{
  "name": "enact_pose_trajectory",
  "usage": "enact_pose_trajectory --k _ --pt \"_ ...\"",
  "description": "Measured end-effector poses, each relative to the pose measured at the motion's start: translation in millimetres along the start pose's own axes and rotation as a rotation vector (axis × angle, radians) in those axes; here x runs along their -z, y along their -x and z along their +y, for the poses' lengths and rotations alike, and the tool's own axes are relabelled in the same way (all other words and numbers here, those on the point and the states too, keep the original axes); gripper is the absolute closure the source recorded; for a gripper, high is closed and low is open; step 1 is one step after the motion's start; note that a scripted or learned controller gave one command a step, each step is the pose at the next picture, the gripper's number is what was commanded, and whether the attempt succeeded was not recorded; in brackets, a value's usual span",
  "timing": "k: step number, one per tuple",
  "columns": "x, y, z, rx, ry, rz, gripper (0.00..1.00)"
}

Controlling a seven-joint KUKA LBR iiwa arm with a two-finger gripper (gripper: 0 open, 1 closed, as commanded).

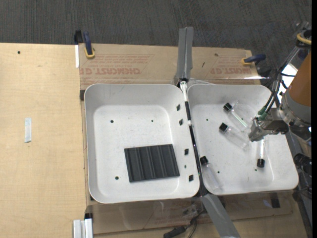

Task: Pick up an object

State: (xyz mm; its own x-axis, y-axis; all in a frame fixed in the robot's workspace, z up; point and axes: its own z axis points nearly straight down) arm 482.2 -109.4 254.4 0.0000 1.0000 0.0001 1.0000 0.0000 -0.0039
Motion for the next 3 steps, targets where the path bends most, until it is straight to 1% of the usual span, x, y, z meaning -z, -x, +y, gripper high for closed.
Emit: enact_pose_trajectory --k 1,2,3 --pt "-138.4 60.0 26.7 0.034 0.001 0.001 0.0" --pt "-162.2 106.3 17.5 0.277 0.004 0.009 0.0" --pt "-153.4 106.2 17.7 0.275 0.005 0.009 1.0"
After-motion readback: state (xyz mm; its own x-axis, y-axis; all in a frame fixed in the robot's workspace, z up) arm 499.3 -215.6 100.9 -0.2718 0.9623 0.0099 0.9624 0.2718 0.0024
